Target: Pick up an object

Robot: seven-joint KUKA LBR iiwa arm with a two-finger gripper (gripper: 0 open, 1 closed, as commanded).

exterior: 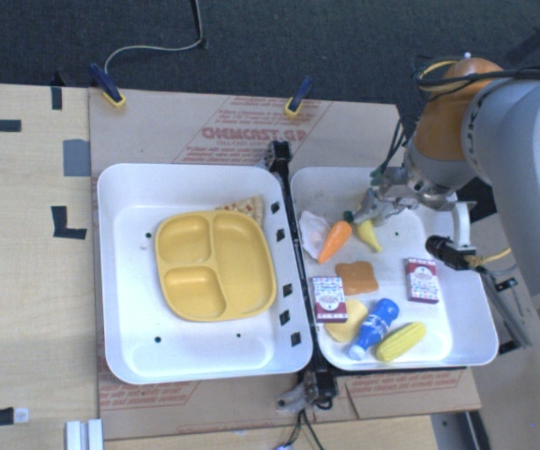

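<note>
Near the back of the right bin (457, 345), an orange toy carrot (335, 240) with a small green top is seen, tapered and smooth. Its long axis is set on a slant, the green end pointed up-right toward the gripper (380, 204), the tip down-left. A small yellow piece (369, 235) is found just beside it, its shape hard to make out. Whether the fingers are apart or together cannot be told, as they are blurred against the wrist. A yellow divided plate (216, 263) is held in the left bin (120, 279).
</note>
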